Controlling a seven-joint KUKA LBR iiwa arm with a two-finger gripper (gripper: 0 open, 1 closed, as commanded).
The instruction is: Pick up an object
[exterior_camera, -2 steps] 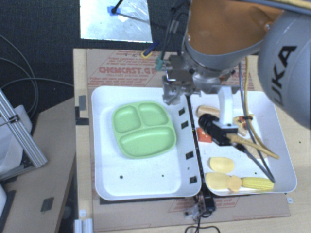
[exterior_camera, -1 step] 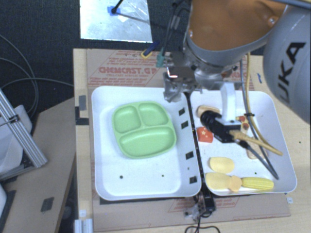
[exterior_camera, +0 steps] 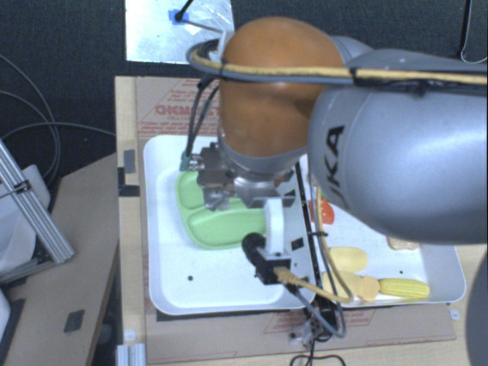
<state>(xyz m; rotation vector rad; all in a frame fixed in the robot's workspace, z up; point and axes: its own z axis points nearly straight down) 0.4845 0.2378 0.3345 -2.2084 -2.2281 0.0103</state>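
The arm (exterior_camera: 366, 143) hangs over the left white bin (exterior_camera: 171, 280), above a green object (exterior_camera: 217, 227). Yellow items (exterior_camera: 381, 287) lie near, right. I cannot tell the claw's state.

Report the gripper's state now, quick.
Gripper: cannot be told; the arm's wrist hides it, low over the green object in the left bin.

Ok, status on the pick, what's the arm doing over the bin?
Arm low over left white bin, covering its middle. Green object under the wrist, grasp unconfirmed. Yellow corn-like pieces and orange-red item lie to the right.
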